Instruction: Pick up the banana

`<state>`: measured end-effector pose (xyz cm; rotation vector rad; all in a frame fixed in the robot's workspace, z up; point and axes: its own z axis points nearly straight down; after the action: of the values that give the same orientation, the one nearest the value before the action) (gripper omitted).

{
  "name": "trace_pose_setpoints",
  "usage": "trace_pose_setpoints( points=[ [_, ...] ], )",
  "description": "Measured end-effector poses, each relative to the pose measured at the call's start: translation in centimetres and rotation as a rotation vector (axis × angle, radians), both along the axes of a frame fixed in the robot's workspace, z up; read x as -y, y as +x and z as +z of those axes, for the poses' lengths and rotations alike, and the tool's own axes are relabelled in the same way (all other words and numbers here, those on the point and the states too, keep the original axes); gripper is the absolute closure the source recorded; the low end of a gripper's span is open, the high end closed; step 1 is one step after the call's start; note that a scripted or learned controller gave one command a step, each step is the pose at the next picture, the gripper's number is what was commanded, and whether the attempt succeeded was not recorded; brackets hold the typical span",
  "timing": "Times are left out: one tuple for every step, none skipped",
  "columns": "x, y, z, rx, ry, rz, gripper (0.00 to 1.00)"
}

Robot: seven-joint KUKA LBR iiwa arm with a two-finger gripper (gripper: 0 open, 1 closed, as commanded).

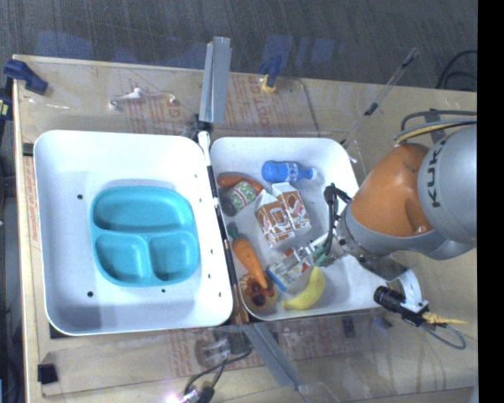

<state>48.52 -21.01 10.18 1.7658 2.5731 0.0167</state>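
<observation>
The banana [307, 293] lies in the near right part of the right bin [340, 154], curved, with its upper end pointing up toward the arm and its lower end toward the bin's near wall. The tool [317, 250] hangs just above that upper end, at the end of the grey arm [454, 196] with its orange band [386, 200], which reaches in from the right. Banana and tool are very close, but whether they touch cannot be told, and whether the tool is wide or narrow cannot be told either, since small clutter lies right under it.

Just left of the banana is a small mixed heap, and beside that an orange carrot [250, 261] lies slanted along the bin's left side. Above the tool sits a red-and-white patterned carton [281, 217]. Further back a blue bottle [286, 172] lies on its side near the far wall, and a dark green can with a red end [239, 193] lies left of it.

The left bin [55, 225] holds a turquoise tray with three compartments [144, 233], well apart from the banana. Both bins rest side by side on the bench [109, 82]
</observation>
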Motion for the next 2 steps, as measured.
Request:
trace_pose_setpoints(
  points=[
    [0.45,0.11,1.19,0.004,-0.01,0.001,1.0],
    [0.44,0.1,1.18,0.004,-0.01,0.002,0.0]
  ],
)
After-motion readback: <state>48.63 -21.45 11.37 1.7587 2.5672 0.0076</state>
